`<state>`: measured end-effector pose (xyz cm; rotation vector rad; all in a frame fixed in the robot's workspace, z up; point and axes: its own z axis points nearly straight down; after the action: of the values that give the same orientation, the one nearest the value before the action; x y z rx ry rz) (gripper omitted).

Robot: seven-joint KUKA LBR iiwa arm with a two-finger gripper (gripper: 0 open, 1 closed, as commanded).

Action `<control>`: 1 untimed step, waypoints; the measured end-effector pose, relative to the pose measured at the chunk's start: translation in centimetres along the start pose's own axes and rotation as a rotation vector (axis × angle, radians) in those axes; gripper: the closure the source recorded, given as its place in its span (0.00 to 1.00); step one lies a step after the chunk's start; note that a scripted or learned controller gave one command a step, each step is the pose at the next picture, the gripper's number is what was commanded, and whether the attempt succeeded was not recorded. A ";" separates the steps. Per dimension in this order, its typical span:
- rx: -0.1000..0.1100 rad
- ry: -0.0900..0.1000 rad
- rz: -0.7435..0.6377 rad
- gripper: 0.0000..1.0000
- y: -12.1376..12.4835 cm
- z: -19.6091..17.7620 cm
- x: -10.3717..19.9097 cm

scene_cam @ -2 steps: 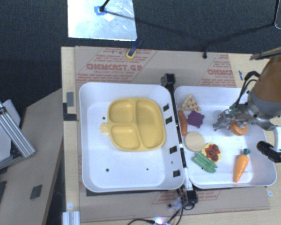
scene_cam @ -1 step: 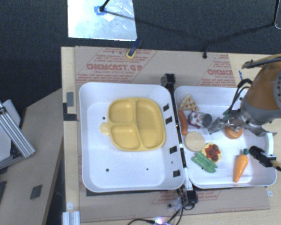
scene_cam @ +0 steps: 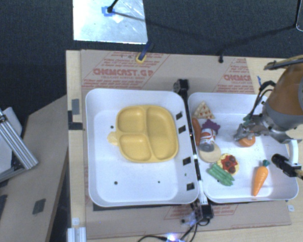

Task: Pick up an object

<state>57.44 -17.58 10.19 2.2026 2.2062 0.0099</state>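
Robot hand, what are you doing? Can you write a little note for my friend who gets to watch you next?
Hand: down in the right bin, right over a small orange piece. Whether it grips the piece cannot be told from this view.
Right bin things: carrot near the front, green beans, small round pizza, waffle wedge at the back, plus a few toys clustered by the divider.
Left bin: yellow divided plate.
Done: hand lowered onto the orange piece.
Left: confirm a grip, then lift it.
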 end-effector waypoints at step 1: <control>0.015 0.011 -0.003 1.00 -0.1 -5.9 0.8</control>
<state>57.23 -16.74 16.06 2.2128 2.2227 0.0057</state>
